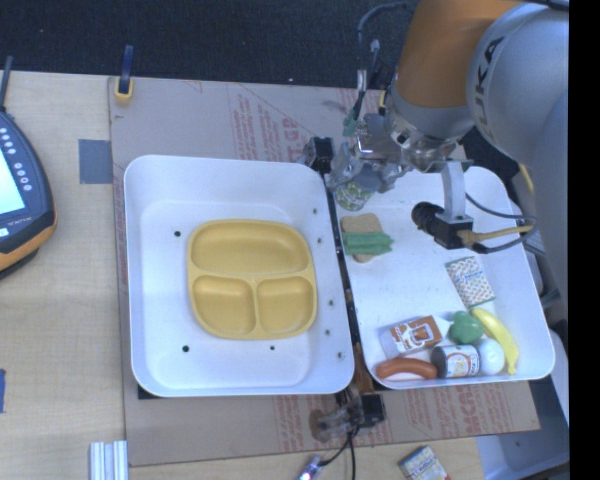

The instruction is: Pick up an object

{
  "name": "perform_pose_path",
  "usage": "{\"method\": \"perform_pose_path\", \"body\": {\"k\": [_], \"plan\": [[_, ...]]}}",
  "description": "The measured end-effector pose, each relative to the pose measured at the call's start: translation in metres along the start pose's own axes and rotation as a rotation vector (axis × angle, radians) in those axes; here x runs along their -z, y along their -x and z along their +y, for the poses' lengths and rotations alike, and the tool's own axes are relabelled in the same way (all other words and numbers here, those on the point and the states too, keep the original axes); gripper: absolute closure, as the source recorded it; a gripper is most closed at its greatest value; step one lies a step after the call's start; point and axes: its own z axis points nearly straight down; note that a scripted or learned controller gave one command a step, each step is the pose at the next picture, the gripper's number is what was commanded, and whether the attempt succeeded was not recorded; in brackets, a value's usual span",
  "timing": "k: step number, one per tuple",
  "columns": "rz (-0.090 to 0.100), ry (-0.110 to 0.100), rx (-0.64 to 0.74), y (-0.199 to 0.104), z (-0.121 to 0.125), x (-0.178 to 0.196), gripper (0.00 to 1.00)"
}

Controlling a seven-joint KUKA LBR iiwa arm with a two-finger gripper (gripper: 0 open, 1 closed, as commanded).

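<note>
hand (353, 190) @ R bin (410, 288) corner | green item (368, 243) near | grip: can't tell

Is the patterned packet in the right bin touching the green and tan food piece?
Apart. The camera view shows bare floor of the right bin between the patterned packet and the green and tan food piece.

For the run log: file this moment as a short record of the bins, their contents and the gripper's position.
left bin: holds a yellow divided tray
right bin: toy foods
far end of right bin: green-and-tan piece
middle right: patterned packet
near end cluster: banana, green round piece, small carton, sausage
gripper: above the right bin's far left corner, just beyond the green-and-tan piece
grasp: cannot tell
</note>
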Motion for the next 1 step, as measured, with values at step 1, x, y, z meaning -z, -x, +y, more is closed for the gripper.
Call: {"method": "perform_pose_path", "body": {"k": [1], "plan": [[-0.001,-0.001,-0.002,0.0166,0.0067,-0.0103,1.00]]}}
